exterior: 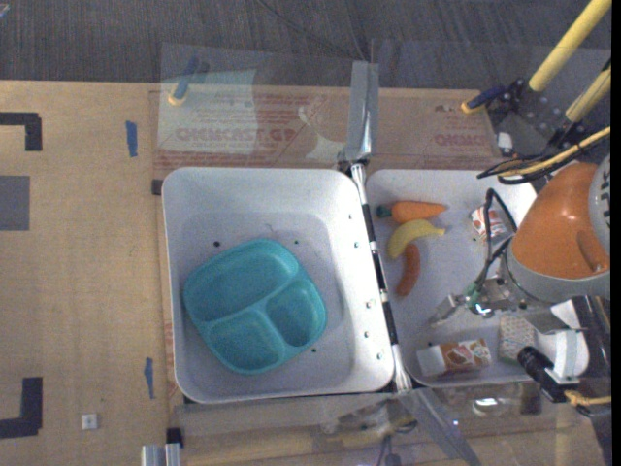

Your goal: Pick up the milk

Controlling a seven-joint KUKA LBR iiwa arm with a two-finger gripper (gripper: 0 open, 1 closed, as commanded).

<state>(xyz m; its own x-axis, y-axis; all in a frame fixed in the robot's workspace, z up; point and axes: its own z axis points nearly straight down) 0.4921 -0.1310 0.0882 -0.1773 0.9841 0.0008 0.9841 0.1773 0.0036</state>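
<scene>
The milk is a small white carton with an orange-brown label, lying on its side near the front edge of the right bin. My gripper hangs over the right bin just above and behind the carton, apart from it. The grey arm with its orange band covers the bin's right part. Nothing shows in the gripper.
A carrot, a banana and a brown sausage lie at the back left of the right bin. A small red-and-white packet sits near the arm. The left bin bears a teal divided plate.
</scene>
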